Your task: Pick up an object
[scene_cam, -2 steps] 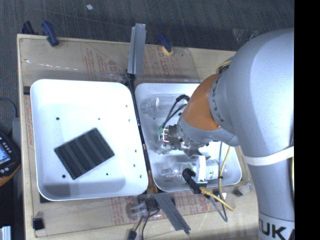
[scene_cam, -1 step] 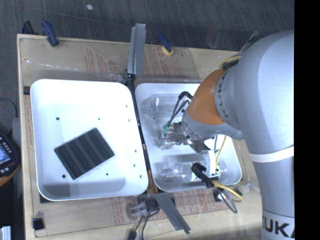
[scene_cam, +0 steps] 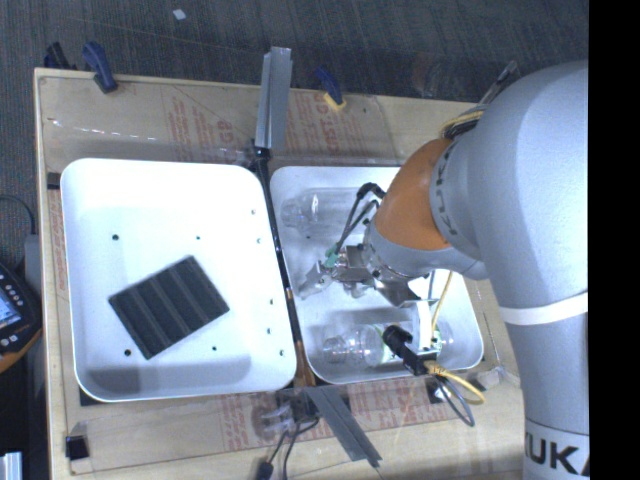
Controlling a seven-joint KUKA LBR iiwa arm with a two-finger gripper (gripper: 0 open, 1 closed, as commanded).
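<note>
1. The bench [scene_cam: 150, 108] carries two white bins which stand side by side and touch.
2. The left bin [scene_cam: 150, 208] holds a dark ribbed slab [scene_cam: 168, 306]. It lies flat on the floor of the bin, turned at a slant, in the near-left part, well apart from the robot.
3. The right bin [scene_cam: 465, 333] holds two transparent things that look like bottles. The upper clear bottle [scene_cam: 308, 211] lies near the far wall. The lower clear bottle [scene_cam: 350, 346] lies near the near wall.
4. The grey arm [scene_cam: 540, 188] reaches in from the right and covers the right part of this bin.
5. The claw [scene_cam: 325, 271] is low over the middle of the right bin, between the two bottles.
6. It cannot be told from the view if the claw is spread or pressed together, and no object is seen held in it.
</note>
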